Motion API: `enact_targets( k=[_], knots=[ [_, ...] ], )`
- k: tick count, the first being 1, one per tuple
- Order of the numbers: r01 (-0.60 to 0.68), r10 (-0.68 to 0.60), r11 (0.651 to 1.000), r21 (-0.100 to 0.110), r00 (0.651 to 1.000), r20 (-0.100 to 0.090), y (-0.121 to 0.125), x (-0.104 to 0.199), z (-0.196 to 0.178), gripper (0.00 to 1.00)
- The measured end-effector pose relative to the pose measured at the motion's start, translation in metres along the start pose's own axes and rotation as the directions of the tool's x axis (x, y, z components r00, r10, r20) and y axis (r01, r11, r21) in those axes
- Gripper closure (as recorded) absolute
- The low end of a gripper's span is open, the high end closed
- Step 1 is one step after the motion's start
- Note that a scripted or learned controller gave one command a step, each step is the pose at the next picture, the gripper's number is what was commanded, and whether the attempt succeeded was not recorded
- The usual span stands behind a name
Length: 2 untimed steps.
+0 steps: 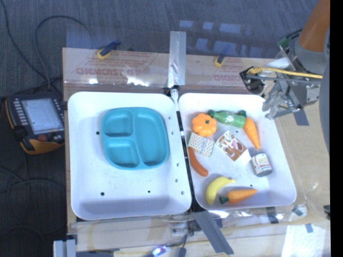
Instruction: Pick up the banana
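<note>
Banana (pixel 216 188): small, yellow and curved, lying near the front edge of the right bin, well apart from the gripper.
Left bin (pixel 86 170): white and shallow, holding a blue divided plate (pixel 133 137) with three compartments.
Right bin (pixel 281 167): white, crowded with toy food.
Arm (pixel 316 25): grey with an orange band, reaching in from the right above the right bin's far corner.
Gripper (pixel 271 107): hanging over the bin's far right rim, touching nothing I can make out; the fingers are small and blurred, so I cannot tell whether they are spread or pressed together.
Nearest neighbour: a carrot (pixel 241 195) lies just against the banana's right side, apparently touching it.
Other items: pumpkin (pixel 204 125), green bottle (pixel 228 116), second carrot (pixel 252 132), sausage (pixel 196 162), small can (pixel 261 164).
Risk: a descent slightly off to the right would likely close on the carrot instead, or knock the banana toward the bin wall, since the two lie so tightly together.
</note>
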<state>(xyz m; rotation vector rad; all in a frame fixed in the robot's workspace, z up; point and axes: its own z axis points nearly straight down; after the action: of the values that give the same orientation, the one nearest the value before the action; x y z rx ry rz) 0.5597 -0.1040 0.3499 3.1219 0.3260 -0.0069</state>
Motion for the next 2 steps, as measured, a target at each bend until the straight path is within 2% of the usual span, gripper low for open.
enact_targets(
  k=[1, 2],
  knots=[
    [0.046, -0.046, 0.999, 0.000, 0.999, 0.001, 0.0110, 0.0001, -0.0072, 1.00],
    [0.051, -0.051, 0.999, -0.001, 0.999, 0.008, 0.0109, 0.0000, -0.0151, 1.00]
  ],
)
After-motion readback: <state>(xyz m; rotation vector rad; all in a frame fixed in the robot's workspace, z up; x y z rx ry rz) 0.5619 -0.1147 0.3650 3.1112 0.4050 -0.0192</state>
